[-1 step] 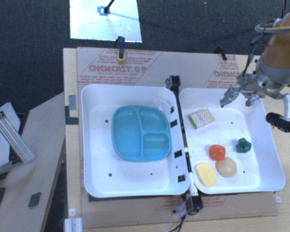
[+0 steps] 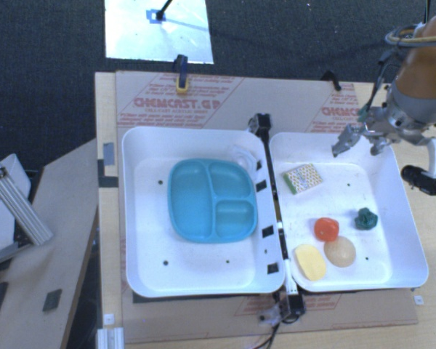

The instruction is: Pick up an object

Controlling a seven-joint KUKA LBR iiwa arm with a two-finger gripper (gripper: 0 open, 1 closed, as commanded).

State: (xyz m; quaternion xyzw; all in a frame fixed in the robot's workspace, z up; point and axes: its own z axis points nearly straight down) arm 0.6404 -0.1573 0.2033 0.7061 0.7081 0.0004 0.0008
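The end effector (image 2: 359,140) hangs spread and empty over the right bin's (image 2: 403,195) far edge, in the approach step. Nearest is the patterned block (image 2: 303,178); next it must descend over it.

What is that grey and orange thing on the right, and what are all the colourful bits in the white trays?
That is a robot arm. At its end is a gripper, two metal fingers for grabbing things. They are open and hold nothing; the gripper hangs over the far edge of the right bin.

One camera took this picture from above the bench, looking down at a slant.

Two white bins sit side by side. The left bin holds a blue plate with three sections. The right bin holds five small things: a patterned block, a red ball-like thing, a dark green lump, a yellow piece and a tan round piece. The robot's job is to pick one up.
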